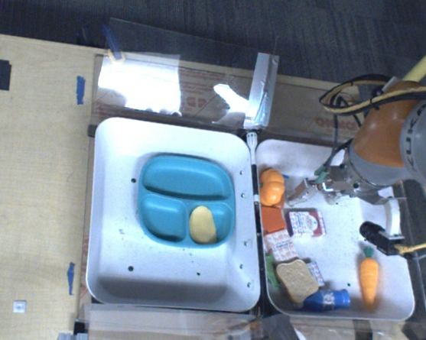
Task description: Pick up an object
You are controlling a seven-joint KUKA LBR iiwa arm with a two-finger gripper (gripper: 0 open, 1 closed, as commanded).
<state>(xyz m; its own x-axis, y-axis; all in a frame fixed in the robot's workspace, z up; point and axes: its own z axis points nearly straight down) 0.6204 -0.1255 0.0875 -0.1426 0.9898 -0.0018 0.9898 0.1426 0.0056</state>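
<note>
Camera view, looking down at a slant. Two white bins sit side by side on the pale bench [27,181]. The left bin [110,191] holds one blue tray [185,176] with three compartments: a long one across the top and two smaller ones below. One yellow fruit [203,224] lies in the lower right compartment. The right bin [338,246] holds seven loose things, all lying on its floor. One orange [272,186] sits at the upper left, against the wall shared with the left bin. One orange-red packet [272,220] is just below it. One white packet with a dark red label [304,223] lies just beside that, toward the middle. One printed packet [282,247] comes lower down. One bread slice [296,279] lies near the bottom wall, and one blue bottle [332,299] is touching or nearly touching its right edge. One carrot [369,278] lies on end toward the right wall, well apart from the others. The grey arm [424,145] reaches in from the right. Its gripper [312,187] hangs over the upper part of the right bin, between the orange and the labelled packet. Cannot tell whether it is open or closed; too small and cluttered to tell.
</note>
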